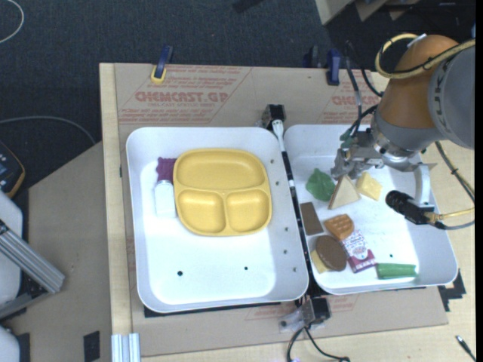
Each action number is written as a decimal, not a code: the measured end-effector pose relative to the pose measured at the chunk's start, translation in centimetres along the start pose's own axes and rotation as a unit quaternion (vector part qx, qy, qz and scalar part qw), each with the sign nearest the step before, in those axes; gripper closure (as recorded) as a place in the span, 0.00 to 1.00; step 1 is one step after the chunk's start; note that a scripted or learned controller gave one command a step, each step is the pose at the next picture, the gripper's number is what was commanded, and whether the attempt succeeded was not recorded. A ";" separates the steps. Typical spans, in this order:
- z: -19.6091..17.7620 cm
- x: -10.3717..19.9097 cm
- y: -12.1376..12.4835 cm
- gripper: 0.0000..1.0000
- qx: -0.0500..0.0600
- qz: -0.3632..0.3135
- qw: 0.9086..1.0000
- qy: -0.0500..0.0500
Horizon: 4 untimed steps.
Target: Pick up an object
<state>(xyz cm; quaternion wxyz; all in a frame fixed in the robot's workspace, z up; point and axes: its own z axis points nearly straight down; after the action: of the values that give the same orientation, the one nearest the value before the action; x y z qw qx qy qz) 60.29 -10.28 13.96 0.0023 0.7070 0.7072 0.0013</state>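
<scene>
My gripper hangs over the upper middle of the right bin, under the orange wrist band. Just below its tip lies a tan wedge-shaped piece. A green piece lies to the wedge's left and a pale yellow block to its right. Nothing is visibly lifted off the bin floor. Further down the bin lie a brown bar, an orange biscuit, a round brown piece, a red and white packet and a green stick.
The left bin holds a yellow divided plate, with a purple item and a white bottle at its left side. A black cable plug hangs over the right bin beside the arm.
</scene>
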 end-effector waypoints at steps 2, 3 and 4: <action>-8.7 -0.2 1.2 1.00 0.000 0.000 1.000 0.000; -9.1 6.0 -0.3 1.00 0.004 -0.003 1.000 0.002; -8.7 10.1 -1.8 1.00 0.005 -0.002 1.000 0.002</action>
<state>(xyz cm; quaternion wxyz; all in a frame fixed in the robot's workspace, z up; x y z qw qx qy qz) 58.45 -0.12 22.68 -0.0023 0.7058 0.7084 -0.0010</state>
